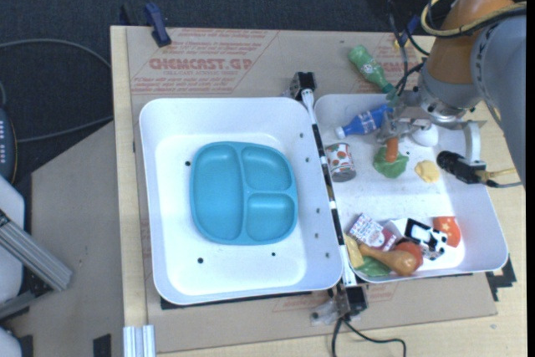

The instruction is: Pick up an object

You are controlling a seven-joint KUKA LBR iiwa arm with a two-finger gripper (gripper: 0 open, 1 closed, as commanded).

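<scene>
Carrot toy (390, 152) lies on a green piece (389, 165) just right of the can (340, 161), under the jaws (396, 128), whose state I cannot tell; probably light, stiff, slippery, best pinched mid-body

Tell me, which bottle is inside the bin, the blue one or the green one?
The blue bottle lies inside the right bin, near its top-left corner, close to the gripper. The green bottle lies outside, on the bench beyond the bin's rim.
</scene>
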